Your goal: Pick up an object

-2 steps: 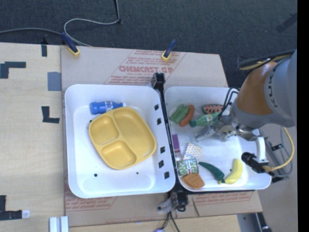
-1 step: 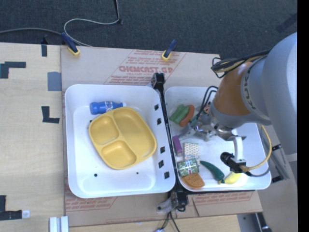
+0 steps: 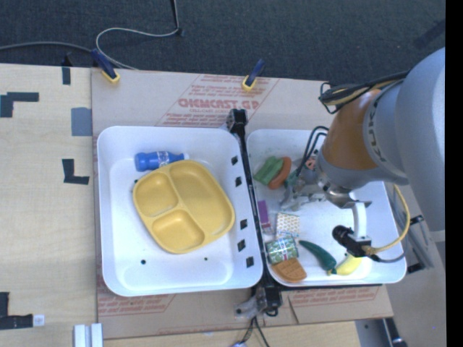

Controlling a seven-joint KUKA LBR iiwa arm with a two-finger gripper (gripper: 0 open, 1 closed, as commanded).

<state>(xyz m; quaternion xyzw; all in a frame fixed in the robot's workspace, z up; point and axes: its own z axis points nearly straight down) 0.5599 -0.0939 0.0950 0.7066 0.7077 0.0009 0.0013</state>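
The gripper [image 3: 295,194] is lowered into the right bin [image 3: 383,272] near its left wall, beside a green toy [image 3: 269,169]; the jaws' state cannot be told.

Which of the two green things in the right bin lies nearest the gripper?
The light green piece against the orange one, at the bin's top left, just beside the gripper. The dark green pepper lies lower, by the banana.

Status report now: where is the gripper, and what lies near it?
Gripper low in right white bin, near green-and-orange toy. Nothing seen held. Checkered packet just below. Yellow divided plate in left bin.
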